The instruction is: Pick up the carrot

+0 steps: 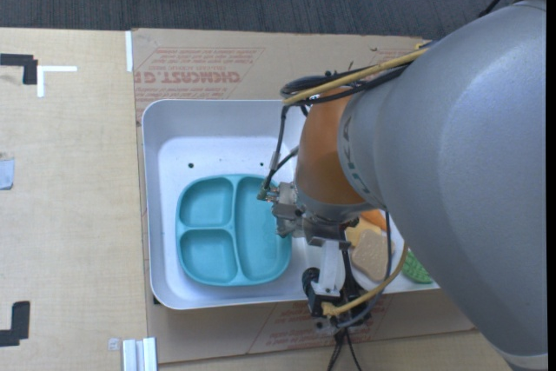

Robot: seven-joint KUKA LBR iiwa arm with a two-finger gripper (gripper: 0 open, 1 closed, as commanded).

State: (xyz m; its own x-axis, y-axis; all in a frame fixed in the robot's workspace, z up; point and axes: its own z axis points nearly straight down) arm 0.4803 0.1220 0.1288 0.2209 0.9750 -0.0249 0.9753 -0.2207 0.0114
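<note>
Two hazards stand out. First, the arm (460, 161) hides most of the right bin (393, 289), so a blind closure may catch the tan piece (371, 255) or the green item (418, 270) instead. Second, what we take for the carrot (375, 220) is an orange sliver at three o'clock of the wrist (323, 178), tucked against it; a descent could push it aside. The arm enters from three o'clock, wrist pointing down over the divide between the bins, with the teal plate (228, 230) at nine o'clock. We cannot tell whether the jaws are apart or together.
</note>
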